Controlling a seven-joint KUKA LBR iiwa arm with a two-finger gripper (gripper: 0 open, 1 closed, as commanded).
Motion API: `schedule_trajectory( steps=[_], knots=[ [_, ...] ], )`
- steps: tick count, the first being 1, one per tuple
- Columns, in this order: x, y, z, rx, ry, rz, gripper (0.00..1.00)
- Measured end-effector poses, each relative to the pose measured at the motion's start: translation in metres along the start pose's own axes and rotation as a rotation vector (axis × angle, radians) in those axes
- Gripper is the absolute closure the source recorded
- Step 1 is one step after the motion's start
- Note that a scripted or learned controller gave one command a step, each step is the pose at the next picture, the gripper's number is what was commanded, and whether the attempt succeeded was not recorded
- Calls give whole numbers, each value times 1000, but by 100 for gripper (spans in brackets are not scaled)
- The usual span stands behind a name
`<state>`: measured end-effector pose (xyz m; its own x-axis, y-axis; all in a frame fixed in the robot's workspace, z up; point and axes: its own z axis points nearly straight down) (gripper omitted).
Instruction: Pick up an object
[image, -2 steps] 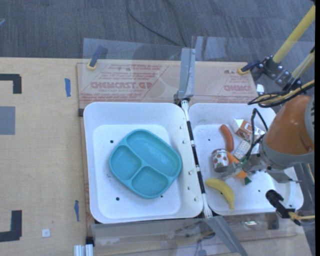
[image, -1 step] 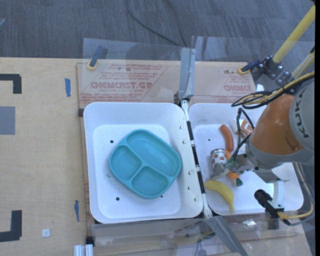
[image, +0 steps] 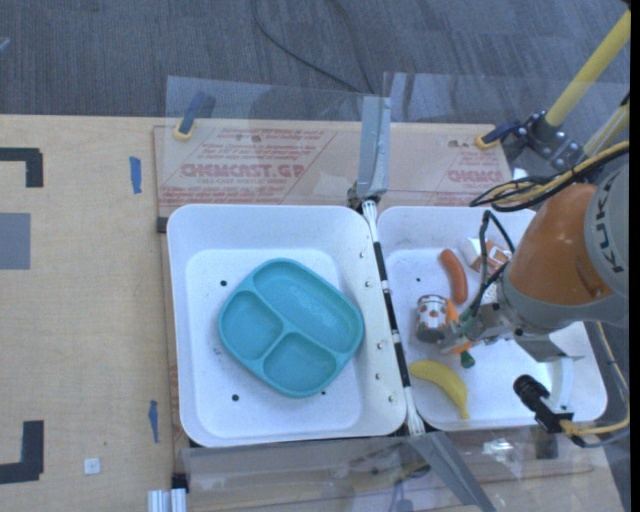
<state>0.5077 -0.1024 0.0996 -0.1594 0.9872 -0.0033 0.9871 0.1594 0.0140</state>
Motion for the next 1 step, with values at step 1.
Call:
schedule_trajectory(
  steps=[1],
  knots=[
    [6,71,-85,12,2,-101,100]
  ],
)
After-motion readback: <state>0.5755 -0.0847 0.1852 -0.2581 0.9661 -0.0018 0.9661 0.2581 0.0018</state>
